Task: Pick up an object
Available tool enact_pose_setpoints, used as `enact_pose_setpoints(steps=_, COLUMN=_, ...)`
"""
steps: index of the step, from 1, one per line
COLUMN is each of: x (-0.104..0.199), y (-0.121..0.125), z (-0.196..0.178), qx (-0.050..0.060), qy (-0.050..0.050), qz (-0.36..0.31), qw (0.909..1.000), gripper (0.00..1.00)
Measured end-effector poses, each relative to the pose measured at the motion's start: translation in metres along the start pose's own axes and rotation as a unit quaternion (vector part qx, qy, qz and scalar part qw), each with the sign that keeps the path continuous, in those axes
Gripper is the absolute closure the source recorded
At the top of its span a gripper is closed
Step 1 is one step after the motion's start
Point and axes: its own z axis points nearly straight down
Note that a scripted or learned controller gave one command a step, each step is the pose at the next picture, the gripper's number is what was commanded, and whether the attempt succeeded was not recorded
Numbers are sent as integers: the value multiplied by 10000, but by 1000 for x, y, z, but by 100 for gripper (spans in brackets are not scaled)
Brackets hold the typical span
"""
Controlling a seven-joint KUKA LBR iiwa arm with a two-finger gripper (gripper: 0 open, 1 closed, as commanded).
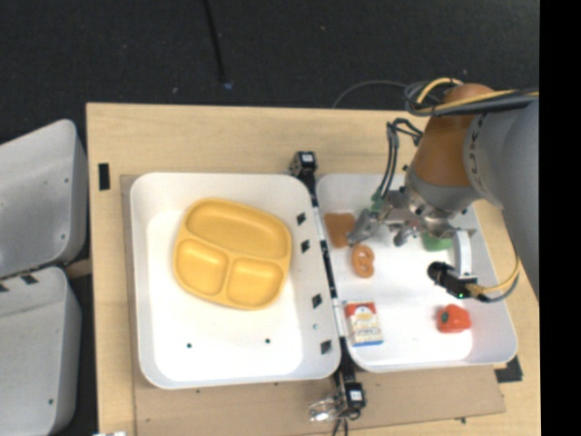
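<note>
1. Candidate objects all lie in the right bin (495, 334). The small orange-brown lump (363, 261) sits left of centre, directly below and just beside the gripper (379, 225); judged the likeliest target from that proximity.
2. Gripper hangs low over the bin's upper left area. Whether its fingers are apart or together cannot be told; nothing is seen between them, so no hold is recorded.
3. Flat brown piece (339, 228) lies just left of the gripper, near the dividing wall; it may crowd a descent.
4. Green object (438, 240) is partly hidden under the wrist.
5. Small carton (363, 323) and red object (453, 318) lie nearer the front edge, well apart from the gripper.
6. Left bin (145, 334) holds a yellow divided plate (232, 252), out of the way.
</note>
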Motion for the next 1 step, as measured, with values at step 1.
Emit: enact_pose_setpoints(steps=1, x=0, y=1, z=-12, qx=-17, qy=8, qz=13, qw=10000, gripper=100)
